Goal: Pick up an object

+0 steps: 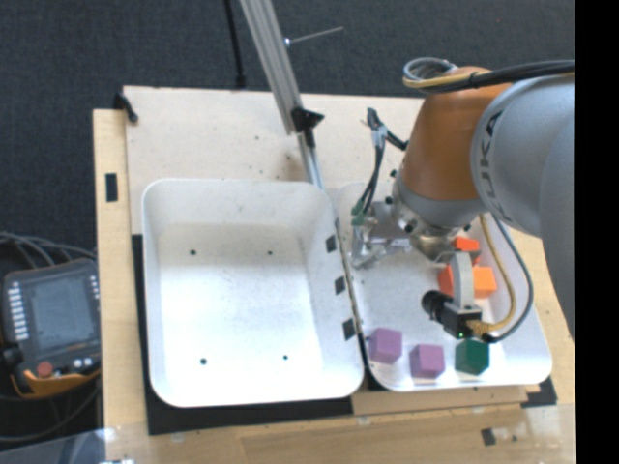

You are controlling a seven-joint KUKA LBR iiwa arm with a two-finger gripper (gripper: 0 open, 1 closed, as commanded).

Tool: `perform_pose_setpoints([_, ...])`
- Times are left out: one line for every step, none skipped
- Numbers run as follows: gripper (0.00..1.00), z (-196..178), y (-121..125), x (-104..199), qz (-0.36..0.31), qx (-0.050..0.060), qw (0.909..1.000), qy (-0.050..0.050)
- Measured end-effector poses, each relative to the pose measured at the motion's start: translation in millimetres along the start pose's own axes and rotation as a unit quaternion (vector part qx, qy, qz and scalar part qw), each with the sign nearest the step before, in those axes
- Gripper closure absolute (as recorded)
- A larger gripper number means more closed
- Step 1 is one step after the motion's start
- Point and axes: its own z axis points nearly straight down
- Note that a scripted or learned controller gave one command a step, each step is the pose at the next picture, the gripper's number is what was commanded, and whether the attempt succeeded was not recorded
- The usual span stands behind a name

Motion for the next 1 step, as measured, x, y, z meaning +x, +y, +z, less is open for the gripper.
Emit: perform_pose_setpoints([1.0,-10.1,13.0,48.9,-0.001,-0.001,1.0,0.001])
